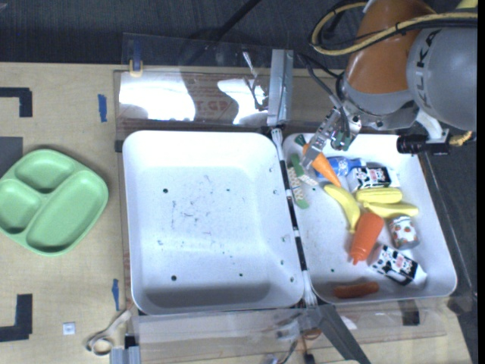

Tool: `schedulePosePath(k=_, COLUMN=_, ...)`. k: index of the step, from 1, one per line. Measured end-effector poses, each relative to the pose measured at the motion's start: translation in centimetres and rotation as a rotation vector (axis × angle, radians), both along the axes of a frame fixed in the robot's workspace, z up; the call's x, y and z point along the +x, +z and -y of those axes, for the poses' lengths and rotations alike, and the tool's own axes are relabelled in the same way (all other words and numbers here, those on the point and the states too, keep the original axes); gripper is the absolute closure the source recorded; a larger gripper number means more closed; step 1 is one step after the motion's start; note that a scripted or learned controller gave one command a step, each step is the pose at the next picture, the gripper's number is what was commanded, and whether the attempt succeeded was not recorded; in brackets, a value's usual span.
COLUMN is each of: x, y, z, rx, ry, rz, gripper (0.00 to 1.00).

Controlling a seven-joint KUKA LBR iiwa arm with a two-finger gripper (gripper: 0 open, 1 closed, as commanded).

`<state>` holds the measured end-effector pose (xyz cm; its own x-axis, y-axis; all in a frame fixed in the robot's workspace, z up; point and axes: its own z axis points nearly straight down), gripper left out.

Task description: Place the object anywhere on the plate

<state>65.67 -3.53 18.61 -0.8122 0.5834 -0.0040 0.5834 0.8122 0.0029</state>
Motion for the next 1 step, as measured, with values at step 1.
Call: schedulePosePath(k=1, x=-9.57, y=-0.1, z=-5.04, rx=0.001, ry=0.005, rz=-0.003, gripper=1.0)
